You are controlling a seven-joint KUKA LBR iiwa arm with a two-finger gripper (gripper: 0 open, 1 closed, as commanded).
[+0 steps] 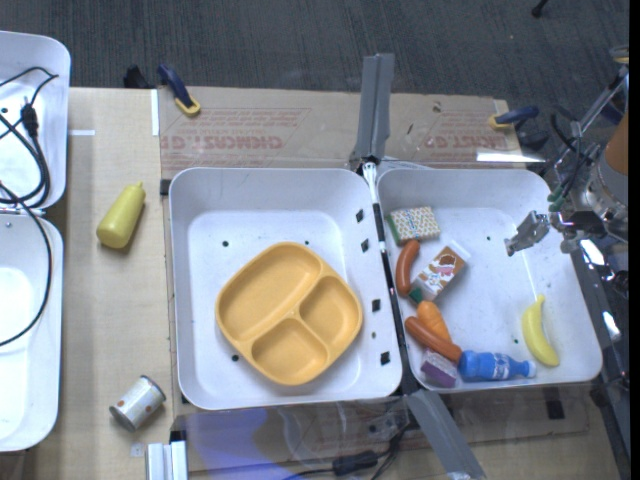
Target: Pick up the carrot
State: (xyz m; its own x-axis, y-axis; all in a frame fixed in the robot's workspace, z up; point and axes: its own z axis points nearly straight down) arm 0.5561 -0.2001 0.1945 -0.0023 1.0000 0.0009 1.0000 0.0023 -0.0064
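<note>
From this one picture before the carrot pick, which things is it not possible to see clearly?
- Robot hand, camera view: small and blurred at the right bin's far side; finger state unreadable.
- Orange toy carrot: its lower end is crowded by a red sausage-shaped toy; the contact is unclear.
- Small purple block: partly cut by the right white bin's near rim.
- Juice carton label: too small to read.

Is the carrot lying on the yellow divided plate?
No, the carrot lies in the right bin beside a sausage, while the yellow plate sits in the left bin.
</note>
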